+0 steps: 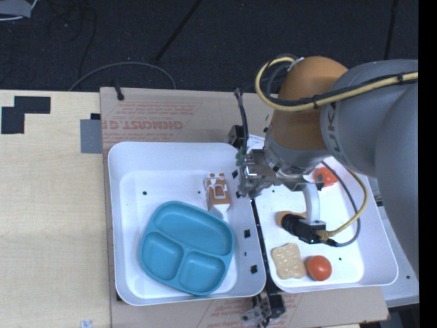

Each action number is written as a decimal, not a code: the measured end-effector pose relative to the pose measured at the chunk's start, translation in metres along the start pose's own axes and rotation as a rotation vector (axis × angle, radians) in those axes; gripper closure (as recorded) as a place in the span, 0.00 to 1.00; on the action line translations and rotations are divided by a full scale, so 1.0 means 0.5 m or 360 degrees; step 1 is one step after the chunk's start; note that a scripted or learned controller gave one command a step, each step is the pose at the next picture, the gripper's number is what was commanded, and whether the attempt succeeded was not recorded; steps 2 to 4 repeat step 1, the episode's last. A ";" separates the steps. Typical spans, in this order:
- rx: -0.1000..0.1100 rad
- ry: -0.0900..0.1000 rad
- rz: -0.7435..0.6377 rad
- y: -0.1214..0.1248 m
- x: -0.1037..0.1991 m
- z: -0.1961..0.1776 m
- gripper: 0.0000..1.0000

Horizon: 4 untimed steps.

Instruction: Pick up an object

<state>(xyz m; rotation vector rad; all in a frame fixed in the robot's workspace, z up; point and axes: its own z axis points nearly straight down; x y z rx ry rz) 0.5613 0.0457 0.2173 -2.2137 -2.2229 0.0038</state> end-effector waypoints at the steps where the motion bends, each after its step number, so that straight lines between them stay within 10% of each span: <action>1: -0.0004 -0.0003 0.0000 0.021 0.093 0.005 1.00; 4: -0.0004 -0.0003 0.0000 0.021 0.093 0.005 1.00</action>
